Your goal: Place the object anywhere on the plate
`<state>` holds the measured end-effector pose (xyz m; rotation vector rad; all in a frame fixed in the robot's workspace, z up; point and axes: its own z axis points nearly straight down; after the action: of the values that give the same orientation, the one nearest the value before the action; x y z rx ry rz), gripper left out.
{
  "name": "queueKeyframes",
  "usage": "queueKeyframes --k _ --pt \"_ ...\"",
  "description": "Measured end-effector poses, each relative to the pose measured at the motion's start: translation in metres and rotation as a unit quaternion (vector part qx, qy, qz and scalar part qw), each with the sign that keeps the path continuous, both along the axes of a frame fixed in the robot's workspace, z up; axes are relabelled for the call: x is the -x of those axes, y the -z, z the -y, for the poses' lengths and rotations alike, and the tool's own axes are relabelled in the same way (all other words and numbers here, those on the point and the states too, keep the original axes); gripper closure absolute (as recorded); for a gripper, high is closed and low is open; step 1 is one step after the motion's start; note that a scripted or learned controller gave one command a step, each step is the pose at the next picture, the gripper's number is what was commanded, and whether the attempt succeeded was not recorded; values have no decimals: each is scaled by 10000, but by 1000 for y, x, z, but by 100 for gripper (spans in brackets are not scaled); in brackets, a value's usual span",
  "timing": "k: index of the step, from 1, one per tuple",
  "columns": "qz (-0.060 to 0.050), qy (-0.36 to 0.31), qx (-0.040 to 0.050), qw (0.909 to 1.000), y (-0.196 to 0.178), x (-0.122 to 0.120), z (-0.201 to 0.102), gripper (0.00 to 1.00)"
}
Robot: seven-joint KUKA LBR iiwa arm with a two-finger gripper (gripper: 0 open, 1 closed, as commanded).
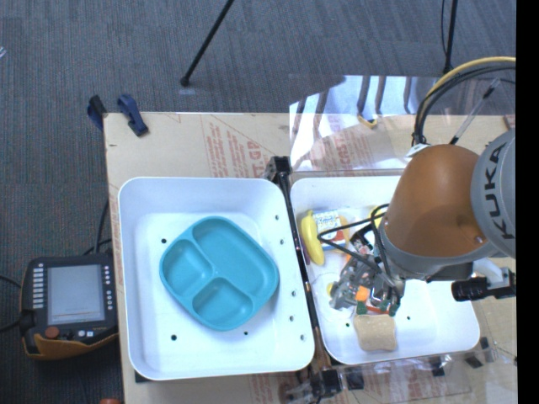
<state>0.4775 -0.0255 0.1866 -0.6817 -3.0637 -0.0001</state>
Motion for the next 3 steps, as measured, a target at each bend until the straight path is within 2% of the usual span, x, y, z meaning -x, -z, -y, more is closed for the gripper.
queueKeyframes --k 1,2,3 --pt "51 -129 -16 9999 -64 -38 -75 100" --pt "9 951 1 9955 -66 -78 -145 100" --pt "8 951 7 9955 -67 -78 -144 0"
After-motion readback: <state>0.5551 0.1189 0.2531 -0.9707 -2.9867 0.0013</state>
